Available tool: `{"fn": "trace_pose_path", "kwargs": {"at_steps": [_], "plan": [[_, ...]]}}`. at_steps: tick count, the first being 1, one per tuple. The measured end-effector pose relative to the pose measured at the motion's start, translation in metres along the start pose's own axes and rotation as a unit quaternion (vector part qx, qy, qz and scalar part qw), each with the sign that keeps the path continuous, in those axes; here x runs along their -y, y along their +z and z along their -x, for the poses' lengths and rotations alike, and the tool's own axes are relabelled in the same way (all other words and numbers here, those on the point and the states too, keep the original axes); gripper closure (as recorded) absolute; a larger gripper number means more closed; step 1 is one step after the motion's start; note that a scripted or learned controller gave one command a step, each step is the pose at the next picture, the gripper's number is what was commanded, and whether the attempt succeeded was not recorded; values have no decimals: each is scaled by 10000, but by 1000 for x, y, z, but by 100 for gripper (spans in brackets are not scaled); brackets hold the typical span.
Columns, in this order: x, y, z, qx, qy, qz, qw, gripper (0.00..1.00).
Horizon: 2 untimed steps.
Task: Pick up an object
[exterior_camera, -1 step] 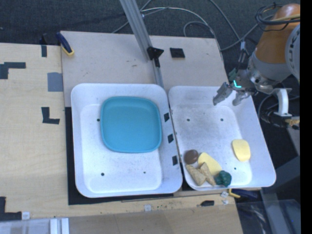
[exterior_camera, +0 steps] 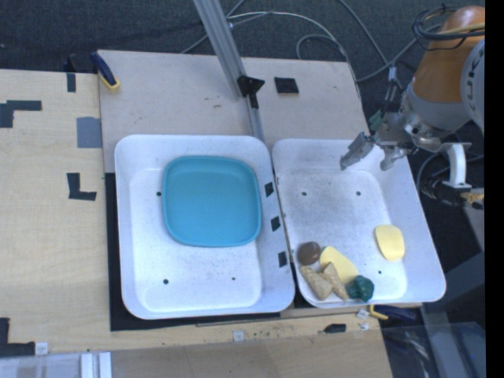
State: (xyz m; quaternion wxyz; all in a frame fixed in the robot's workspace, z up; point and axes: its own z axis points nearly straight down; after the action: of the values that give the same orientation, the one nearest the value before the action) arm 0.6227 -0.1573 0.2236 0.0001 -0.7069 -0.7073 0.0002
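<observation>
My gripper (exterior_camera: 370, 157) hangs over the far right part of the right bin (exterior_camera: 339, 203), its two fingers spread apart with nothing between them. The objects lie toward the bin's near edge: a pale yellow oval piece (exterior_camera: 390, 242) at the right, a brown round piece (exterior_camera: 308, 252), a yellow flat piece (exterior_camera: 337, 260), tan bread-like pieces (exterior_camera: 323, 280) and a dark green lump (exterior_camera: 361, 287). All of them lie well below the gripper in the view.
The left bin (exterior_camera: 142, 211) holds a blue square plate (exterior_camera: 211, 201). A grey metal pole (exterior_camera: 228, 50) slants up from between the bins. Cables (exterior_camera: 315, 22) loop behind the right bin. The arm's orange band (exterior_camera: 445, 57) is at the right edge.
</observation>
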Motion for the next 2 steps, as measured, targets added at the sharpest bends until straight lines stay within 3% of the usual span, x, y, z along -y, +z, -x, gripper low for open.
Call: {"fn": "trace_pose_path", "kwargs": {"at_steps": [2], "plan": [[5,107,2,-4,-1,-22,10000,0]]}}
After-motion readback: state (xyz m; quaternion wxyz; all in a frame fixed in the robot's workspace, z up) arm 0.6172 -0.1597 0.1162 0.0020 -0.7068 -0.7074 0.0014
